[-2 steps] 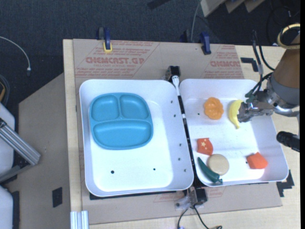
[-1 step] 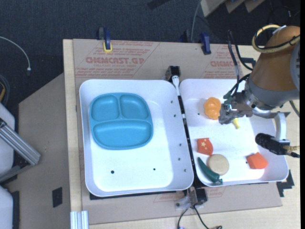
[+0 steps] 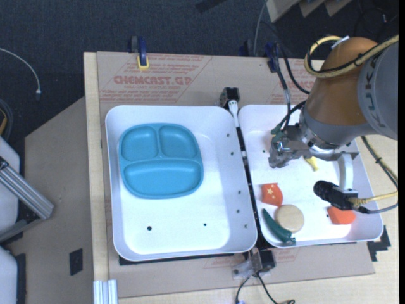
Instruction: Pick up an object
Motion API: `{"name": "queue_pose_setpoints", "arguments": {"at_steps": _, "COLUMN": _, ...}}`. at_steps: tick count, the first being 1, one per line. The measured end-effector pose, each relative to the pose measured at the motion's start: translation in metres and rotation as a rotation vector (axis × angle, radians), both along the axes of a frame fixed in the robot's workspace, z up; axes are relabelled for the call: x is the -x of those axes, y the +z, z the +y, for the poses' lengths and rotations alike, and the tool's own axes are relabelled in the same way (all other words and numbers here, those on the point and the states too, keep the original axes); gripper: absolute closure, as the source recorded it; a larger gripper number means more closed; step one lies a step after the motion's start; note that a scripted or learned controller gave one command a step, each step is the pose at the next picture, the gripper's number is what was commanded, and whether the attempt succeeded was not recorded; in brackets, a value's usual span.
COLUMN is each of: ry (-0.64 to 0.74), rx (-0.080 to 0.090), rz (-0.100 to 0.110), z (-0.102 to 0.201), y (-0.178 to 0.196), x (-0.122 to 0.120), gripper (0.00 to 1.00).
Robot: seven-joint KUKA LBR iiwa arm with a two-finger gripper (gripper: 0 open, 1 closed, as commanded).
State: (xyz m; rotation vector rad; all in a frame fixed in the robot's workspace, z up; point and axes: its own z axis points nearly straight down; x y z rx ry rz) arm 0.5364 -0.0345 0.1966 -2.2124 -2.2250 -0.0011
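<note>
Right bin [image 3: 253, 122]: gripper [image 3: 280, 156] (grasp unclear).

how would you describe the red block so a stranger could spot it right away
Find the right-hand shallow white bin, the one under the grey and orange arm. Near its left wall sits a small red cube-like block with a pale mark on top, just above a round beige disc. It is the only boxy red piece there.

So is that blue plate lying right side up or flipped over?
Right side up: the blue plate shows its three hollow compartments facing upward.
</note>
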Motion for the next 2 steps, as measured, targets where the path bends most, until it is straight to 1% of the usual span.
{"name": "queue_pose_setpoints", "arguments": {"at_steps": 1, "ry": 0.0, "rx": 0.0, "rz": 0.001, "z": 0.055, "y": -0.003, "x": 0.016, "gripper": 1.0}}
{"name": "queue_pose_setpoints", "arguments": {"at_steps": 2, "ry": 0.001, "rx": 0.0, "rz": -0.005, "z": 0.109, "y": 0.016, "x": 0.024, "gripper": 1.0}}
